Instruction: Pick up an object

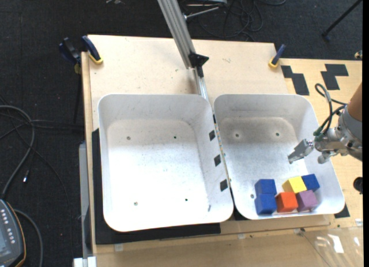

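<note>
Several small blocks are huddled in the near right corner of the right bin: a large blue block, an orange one, a yellow one, a smaller blue one and a purple one. My gripper hangs over the bin's right side, just beyond the blocks and above them. It is open, its fingers spread, and nothing sits between them. The arm comes in from the right edge.
The left bin lies beside the right one, the two sharing a middle rim. A slanted metal rail runs from the top down to the bins' far junction. Clamps grip the bench's far corners.
</note>
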Robot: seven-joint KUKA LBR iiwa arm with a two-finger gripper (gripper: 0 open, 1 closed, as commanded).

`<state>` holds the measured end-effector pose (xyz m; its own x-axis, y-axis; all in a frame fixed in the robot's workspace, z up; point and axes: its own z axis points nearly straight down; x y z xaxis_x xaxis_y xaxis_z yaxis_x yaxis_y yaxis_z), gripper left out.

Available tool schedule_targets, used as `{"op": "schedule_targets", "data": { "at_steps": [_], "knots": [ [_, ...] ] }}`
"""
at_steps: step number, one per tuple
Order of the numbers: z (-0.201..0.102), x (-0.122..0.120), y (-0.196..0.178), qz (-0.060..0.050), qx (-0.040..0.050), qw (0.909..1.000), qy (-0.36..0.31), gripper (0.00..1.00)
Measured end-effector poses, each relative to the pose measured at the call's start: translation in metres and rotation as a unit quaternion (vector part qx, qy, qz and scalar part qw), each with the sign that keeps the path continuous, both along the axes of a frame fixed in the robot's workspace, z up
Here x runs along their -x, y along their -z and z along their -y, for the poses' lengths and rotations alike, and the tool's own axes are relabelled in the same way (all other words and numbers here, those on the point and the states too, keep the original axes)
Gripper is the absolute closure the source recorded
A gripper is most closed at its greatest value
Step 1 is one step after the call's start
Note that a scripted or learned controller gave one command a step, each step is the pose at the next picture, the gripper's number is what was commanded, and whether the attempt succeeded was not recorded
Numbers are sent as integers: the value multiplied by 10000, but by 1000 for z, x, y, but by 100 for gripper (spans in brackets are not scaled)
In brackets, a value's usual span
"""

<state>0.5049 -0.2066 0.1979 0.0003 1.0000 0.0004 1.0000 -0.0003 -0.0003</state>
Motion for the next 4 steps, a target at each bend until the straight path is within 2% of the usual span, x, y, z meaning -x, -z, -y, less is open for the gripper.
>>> {"op": "schedule_targets", "data": {
  "at_steps": [1,2,3,4],
  "knots": [
    [-74,-17,21,-4,-15,10000,-47,0],
    [-105,13,103,36,24,10000,1,0],
    [-88,-60,102,34,14,10000,-21,0],
    [-80,-119,102,27,11,10000,-23,0]
  ]
}}
